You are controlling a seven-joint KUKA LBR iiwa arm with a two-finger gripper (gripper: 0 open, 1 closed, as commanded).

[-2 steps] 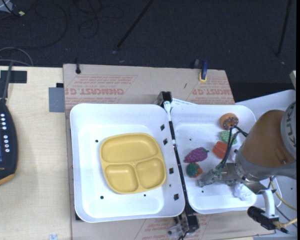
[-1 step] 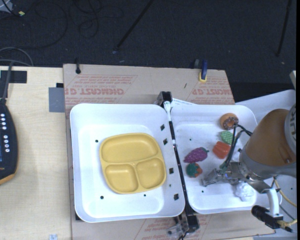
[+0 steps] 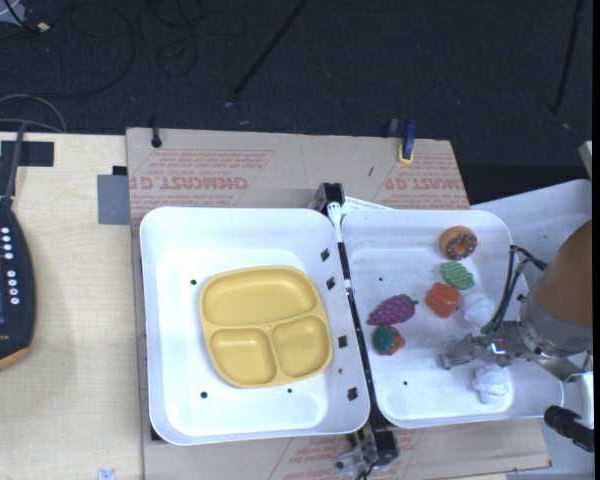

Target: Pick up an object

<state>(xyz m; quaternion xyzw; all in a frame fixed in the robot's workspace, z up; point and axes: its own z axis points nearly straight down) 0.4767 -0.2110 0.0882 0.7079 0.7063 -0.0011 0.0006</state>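
Note:
The right bin (image 3: 420, 408) holds several small toy foods. A brown donut (image 3: 459, 242) lies at the back, with a green piece (image 3: 458, 274) and an orange-red piece (image 3: 442, 299) just in front of it. Purple grapes (image 3: 392, 310) and a red-and-green strawberry (image 3: 386, 340) lie near the bin's left wall. A pale whitish item (image 3: 477, 309) sits right of the orange piece. A white crumpled object (image 3: 492, 382) rests near the front right. My gripper (image 3: 467, 352) is low over the bin floor, between the whitish item and the crumpled object, right of the strawberry.
The left bin (image 3: 170, 268) holds a yellow divided plate (image 3: 265, 325). A black ridge (image 3: 345, 308) separates the two bins. A handheld control pendant (image 3: 0, 288) lies on the bench at far left. The arm (image 3: 570, 298) enters over the right bin's right wall.

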